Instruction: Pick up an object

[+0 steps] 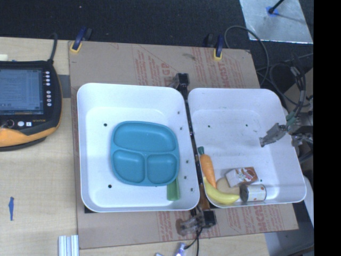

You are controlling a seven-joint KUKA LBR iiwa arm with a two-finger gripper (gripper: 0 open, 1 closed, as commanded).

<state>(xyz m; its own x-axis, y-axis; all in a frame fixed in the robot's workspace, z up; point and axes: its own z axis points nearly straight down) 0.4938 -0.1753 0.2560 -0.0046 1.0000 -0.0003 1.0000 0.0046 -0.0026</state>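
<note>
The right bin (229, 116) holds an orange carrot (207, 168), a yellow banana (218, 195), a small brown and white packet (241, 176) and a small can (253, 192) lying on its side, all crowded in its near left corner. My gripper (270, 136) hangs at the right side of this bin, over bare white floor, well apart from those objects. In the left bin (96, 121) lie a blue divided plate (144, 152) and a green stick-like piece (172, 190) at its near right corner.
Both bins rest on a cardboard sheet (160, 63) clamped to the bench. A teach pendant (24, 103) with a lit screen lies at the left. Cables (287, 73) trail at the far right.
</note>
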